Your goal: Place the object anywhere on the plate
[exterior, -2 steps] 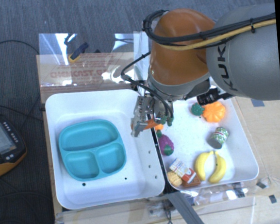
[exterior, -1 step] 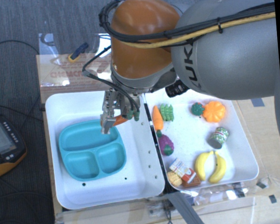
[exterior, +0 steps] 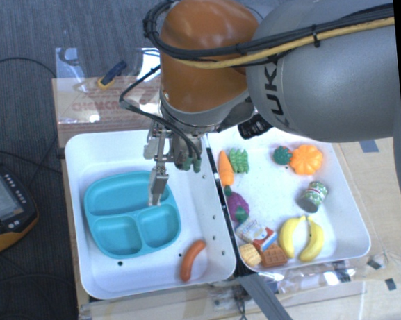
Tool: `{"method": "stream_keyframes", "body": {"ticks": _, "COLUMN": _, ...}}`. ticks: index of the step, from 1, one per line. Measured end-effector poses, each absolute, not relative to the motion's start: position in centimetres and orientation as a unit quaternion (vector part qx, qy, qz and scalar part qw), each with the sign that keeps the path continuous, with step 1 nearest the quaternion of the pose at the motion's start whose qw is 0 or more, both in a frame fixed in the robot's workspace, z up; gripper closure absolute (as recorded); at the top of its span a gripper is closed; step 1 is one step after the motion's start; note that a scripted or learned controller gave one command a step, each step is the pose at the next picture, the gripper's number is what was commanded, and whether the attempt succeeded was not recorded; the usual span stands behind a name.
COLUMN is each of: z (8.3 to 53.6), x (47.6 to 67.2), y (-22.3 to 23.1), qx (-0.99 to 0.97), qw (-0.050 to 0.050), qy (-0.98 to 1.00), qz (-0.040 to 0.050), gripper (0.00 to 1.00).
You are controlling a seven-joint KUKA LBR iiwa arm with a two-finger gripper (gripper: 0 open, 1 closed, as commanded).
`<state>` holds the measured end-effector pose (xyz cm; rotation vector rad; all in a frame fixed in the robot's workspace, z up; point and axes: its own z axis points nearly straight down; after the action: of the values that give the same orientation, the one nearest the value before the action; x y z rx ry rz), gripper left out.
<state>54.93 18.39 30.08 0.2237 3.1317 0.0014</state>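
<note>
A blue divided plate (exterior: 130,221) lies in the left white bin (exterior: 101,145). An orange-brown sausage (exterior: 192,259) rests on the bin floor just off the plate's lower right corner, apart from it. My gripper (exterior: 172,175) hangs over the plate's right edge, near the wall between the bins. It is open with nothing between its fingers; one finger (exterior: 159,186) points down at the plate's right compartment. The sausage lies well below the gripper in the view.
The right bin (exterior: 351,209) holds several toy foods: a carrot (exterior: 225,167), grapes (exterior: 236,205), an orange pumpkin (exterior: 306,158), a can (exterior: 314,195), bananas (exterior: 301,237). The arm's bulk covers the bins' top middle. A tablet (exterior: 2,204) sits far left.
</note>
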Motion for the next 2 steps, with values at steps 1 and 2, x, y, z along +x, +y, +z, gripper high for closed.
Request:
{"method": "stream_keyframes", "body": {"ticks": 1, "z": 31.1, "x": 55.0, "y": 18.5, "qx": 0.071, "qw": 0.003, "qy": 0.997, "qz": 0.0009, "gripper": 1.00}}
{"method": "stream_keyframes", "body": {"ticks": 2, "z": 43.0, "x": 50.6, "y": 18.8, "qx": -0.162, "qw": 0.005, "qy": 0.987, "qz": 0.0010, "gripper": 1.00}}
